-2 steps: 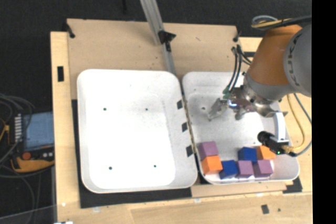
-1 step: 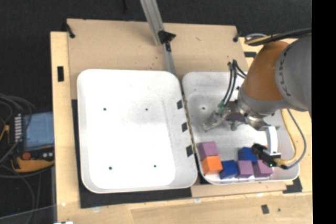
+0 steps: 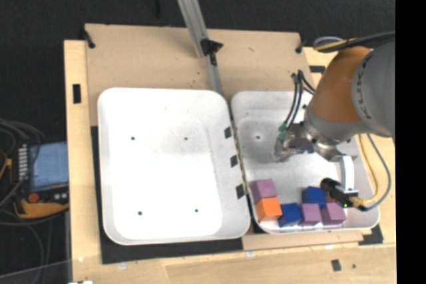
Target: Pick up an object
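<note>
Only just getting started on the job, going by how things are lying. Looking into the right shallow white plastic bin (image 3: 263,118) on the tan wooden table (image 3: 146,56), just beside the left shallow white plastic bin (image 3: 166,163), and finding all the little blocks sitting on its floor, bunched along the near edge.

Counting six of them: a light purple cube block (image 3: 264,188) touching a bright orange cube block (image 3: 269,208) just in front of it, then a blue cube block (image 3: 291,214), a second purple block (image 3: 311,213) and a third purple block (image 3: 332,213) in a row, with a second blue block (image 3: 313,195) sitting just behind that row.

Spotting the small dark gripper (image 3: 287,146) at the end of the grey and orange arm (image 3: 346,103), hanging over the bare middle of the right bin, farther back than every block and touching none. Not being able to tell whether open or closed, being too small and dark here. Not seeing any block lifted off the floor.

So probably leaving nearly everything to do: choosing a block, moving over it, going down, squeezing it, and lifting it up.
</note>
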Robot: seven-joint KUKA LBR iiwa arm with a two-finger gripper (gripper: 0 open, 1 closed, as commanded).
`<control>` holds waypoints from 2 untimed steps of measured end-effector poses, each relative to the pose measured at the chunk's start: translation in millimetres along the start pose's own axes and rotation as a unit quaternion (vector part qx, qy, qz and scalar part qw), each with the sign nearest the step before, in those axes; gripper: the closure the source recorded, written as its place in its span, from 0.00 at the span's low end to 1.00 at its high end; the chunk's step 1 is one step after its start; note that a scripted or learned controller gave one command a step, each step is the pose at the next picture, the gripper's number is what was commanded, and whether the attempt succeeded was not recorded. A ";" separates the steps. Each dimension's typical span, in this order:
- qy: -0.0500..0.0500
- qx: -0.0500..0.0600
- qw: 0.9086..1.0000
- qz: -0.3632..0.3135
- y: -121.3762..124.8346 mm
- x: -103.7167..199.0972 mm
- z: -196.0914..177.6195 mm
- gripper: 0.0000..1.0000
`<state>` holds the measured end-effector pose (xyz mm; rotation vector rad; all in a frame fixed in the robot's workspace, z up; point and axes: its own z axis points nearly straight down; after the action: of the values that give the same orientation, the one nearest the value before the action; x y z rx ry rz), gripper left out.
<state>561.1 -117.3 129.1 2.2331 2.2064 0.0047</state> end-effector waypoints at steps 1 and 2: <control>-0.001 -0.001 1.000 -0.004 0.1 1.6 -43.9 1.00; -0.001 -0.002 1.000 -0.007 3.4 -4.2 -88.6 1.00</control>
<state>564.2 -121.6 217.8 2.2155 2.2192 0.0060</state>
